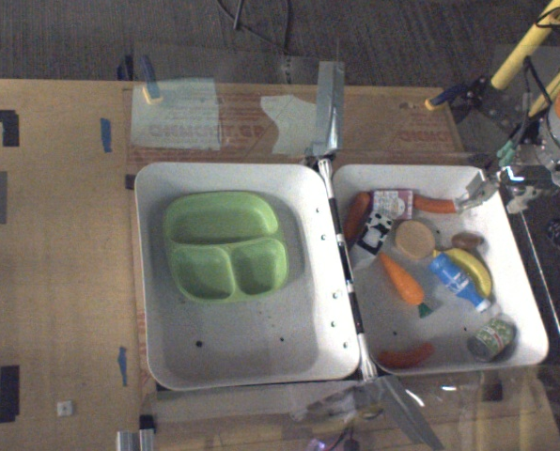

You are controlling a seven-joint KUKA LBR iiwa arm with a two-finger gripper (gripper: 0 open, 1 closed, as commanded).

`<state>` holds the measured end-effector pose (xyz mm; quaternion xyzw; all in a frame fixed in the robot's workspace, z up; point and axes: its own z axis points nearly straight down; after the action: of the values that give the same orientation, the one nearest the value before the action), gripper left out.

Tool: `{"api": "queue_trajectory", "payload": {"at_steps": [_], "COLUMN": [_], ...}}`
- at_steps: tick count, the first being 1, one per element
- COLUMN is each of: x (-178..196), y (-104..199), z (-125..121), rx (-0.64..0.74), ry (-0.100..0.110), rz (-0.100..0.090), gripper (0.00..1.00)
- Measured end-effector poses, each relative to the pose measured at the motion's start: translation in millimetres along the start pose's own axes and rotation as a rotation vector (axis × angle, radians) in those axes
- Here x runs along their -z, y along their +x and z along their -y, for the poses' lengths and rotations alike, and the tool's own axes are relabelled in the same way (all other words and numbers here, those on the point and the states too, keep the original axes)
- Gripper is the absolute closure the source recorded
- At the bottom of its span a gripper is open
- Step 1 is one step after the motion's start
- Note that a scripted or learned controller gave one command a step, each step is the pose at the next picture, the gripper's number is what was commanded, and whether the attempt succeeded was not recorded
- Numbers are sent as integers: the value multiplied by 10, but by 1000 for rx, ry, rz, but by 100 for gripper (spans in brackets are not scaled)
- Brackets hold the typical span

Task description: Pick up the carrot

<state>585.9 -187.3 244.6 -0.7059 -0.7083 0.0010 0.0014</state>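
The carrot (403, 281) is seen mid-bin in the right bin (529, 294), crowded by a blue bottle (458, 281) and round block (414, 240); the gripper (477, 190) is poised at the far right rim, nothing gripped, finger spread indiscernible. A neighbour could be grabbed instead; the tapered carrot could be squeezed out.

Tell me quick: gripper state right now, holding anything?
Gripper: at the right bin's upper right corner, nothing seen between its fingers; open or shut cannot be told. The carrot lies in that bin, apart from it.

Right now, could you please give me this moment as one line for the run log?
task: pick up carrot | carrot: lying in right bin, not held | gripper: at right bin's upper right corner, apart from carrot | left bin: green tray
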Motion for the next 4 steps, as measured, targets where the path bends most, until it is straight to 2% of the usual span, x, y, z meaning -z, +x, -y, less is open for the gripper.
{"api": "queue_trajectory", "payload": {"at_steps": [1, 2, 3, 4], "x": [-1532, -1588, -1427, -622], "y": [636, 971, 764, 1134], "z": [74, 939, 1065, 326], "rx": [-80, 100, 136, 316], "ry": [-1, -8, 0, -2], "rz": [0, -1, 0, 1], "gripper": [0, 0, 0, 0]}}
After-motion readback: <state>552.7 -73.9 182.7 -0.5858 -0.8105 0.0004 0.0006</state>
